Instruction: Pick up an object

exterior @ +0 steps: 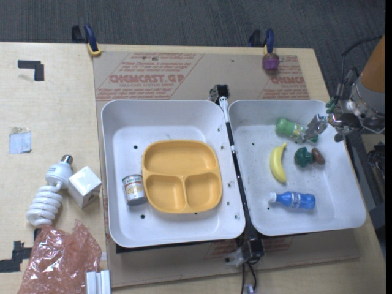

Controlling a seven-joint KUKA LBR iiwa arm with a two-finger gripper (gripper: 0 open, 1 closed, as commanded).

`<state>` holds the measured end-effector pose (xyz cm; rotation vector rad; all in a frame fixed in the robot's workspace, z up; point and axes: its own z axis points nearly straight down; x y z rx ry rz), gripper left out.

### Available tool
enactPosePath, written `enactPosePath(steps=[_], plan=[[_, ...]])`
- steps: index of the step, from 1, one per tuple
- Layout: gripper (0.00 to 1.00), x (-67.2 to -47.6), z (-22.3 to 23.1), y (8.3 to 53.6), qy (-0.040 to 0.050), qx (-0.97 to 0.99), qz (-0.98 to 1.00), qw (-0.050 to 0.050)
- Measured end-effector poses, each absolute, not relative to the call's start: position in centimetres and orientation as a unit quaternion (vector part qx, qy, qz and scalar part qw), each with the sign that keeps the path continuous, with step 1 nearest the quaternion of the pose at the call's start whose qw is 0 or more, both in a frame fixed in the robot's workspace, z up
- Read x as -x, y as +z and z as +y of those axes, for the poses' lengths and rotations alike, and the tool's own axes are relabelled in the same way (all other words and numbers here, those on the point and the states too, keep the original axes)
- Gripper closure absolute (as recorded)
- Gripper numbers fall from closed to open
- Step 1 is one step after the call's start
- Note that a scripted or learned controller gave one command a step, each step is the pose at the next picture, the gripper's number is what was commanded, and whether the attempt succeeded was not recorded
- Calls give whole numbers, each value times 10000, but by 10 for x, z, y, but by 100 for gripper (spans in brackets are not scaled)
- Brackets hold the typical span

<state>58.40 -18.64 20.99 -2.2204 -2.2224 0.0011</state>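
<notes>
The right bin (pixel 343 182) holds a green bottle (pixel 286 127) at its far side. A yellow banana (pixel 278 163) lies in the middle and a blue bottle (pixel 294 200) lies on its side near the front. A dark green and brown piece (pixel 308 157) sits right of the banana. My gripper (pixel 328 127) hangs over the bin's far right corner, just right of the green bottle. It is open with nothing between its fingers. The left bin (pixel 116 164) holds a yellow divided plate (pixel 182 176) and a small can (pixel 133 189).
A spiral light bulb (pixel 48 196), a white cube (pixel 84 185) and a crumpled pink bag (pixel 58 263) lie on the bench left of the bins. A purple object (pixel 271 61) sits by a clamp behind the right bin. Cables run at the far right.
</notes>
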Motion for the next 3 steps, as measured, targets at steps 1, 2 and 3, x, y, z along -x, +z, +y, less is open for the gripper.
enactPosePath(steps=[1, 2, 3], plan=[[0, -530, -188, 110, 1, 7074, -7068, -1], [0, -477, -128, 92, 1, 7075, -7067, 3], [100, -479, -129, 102, -7, 7081, -7061, -10]])
